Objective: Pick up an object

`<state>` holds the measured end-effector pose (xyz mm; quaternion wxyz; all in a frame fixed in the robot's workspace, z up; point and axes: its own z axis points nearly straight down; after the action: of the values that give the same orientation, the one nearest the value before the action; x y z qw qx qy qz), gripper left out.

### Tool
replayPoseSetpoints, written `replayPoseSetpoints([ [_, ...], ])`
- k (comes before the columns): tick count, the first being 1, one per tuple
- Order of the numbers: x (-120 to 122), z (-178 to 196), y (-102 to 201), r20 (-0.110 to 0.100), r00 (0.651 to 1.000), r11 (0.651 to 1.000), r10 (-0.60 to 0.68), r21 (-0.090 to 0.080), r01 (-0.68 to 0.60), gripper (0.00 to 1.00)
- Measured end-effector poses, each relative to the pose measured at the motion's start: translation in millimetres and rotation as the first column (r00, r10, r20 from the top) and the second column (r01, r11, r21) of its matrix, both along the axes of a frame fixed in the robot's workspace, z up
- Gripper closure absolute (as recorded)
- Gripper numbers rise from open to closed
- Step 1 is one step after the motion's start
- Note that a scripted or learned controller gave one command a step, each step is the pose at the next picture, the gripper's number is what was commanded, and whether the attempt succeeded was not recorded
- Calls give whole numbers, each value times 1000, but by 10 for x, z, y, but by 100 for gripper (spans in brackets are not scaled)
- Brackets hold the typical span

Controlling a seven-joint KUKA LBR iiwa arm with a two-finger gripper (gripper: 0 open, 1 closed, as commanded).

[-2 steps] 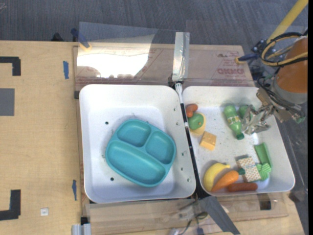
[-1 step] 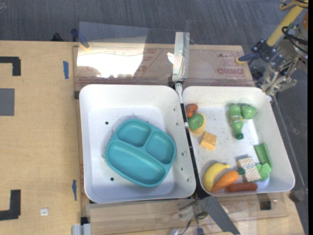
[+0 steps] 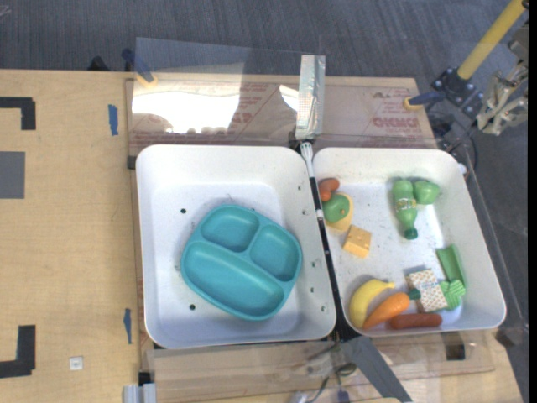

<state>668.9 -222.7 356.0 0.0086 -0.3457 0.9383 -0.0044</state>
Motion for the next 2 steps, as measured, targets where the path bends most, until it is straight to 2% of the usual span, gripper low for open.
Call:
replayPoseSetpoints([
  [1,-20,-1118,18,-19,903,903,429,9,-429,100],
  [2,-1,-176,-3,-3,949,949,317,-4,-317,100],
])
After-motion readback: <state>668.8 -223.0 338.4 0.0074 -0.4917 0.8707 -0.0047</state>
